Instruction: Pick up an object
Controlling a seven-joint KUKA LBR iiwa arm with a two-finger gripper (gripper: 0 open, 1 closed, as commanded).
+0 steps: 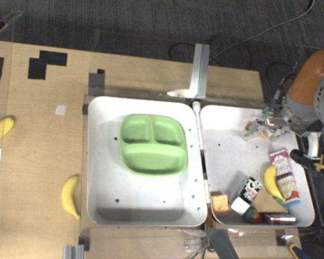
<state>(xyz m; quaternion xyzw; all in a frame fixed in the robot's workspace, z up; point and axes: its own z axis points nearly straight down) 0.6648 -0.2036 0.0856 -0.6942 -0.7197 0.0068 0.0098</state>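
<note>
We see the gripper (259, 128) low over the right bin's (226, 157) far right part. Ahead of its jaws, toward the divider (200, 150), the floor lies bare. Below them objects crowd the near right corner: carton (284, 175), banana (272, 182), cow box (250, 189), white block (239, 205), brown cube (219, 202), marker (277, 218). A green tray (153, 143) fills the left bin's (102, 161) middle.

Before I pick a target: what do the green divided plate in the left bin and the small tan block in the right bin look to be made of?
Green divided plate: probably moulded plastic, with a smooth matte face and soft rounded compartment edges. Small tan block: possibly wood or foam, with a flat, dull, evenly tan surface; too small here to tell which.
</note>
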